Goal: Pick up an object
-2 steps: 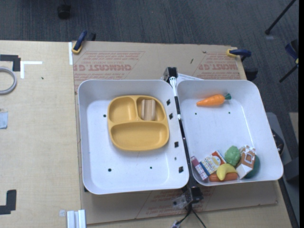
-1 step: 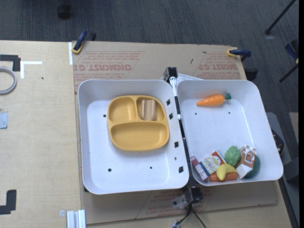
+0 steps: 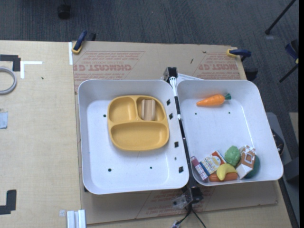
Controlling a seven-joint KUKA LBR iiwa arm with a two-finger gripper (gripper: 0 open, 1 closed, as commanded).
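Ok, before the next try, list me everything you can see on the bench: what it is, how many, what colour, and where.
Bins: two, white, side by side on the cardboard sheet.
Divided plate: one, yellow, in the left bin, toward its far side.
Wooden block: one, tan, in the plate's far right compartment.
Carrot: one, orange with a green top, at the far side of the right bin.
Toy food pile: a cluster, mixed colours including a green piece, a yellow piece and small cartons, in the near corner of the right bin; exact count hard to tell.
Clamps: two, blue and yellow, at the far corners of the cardboard.
Cardboard sheet: one, brown, under the bins.
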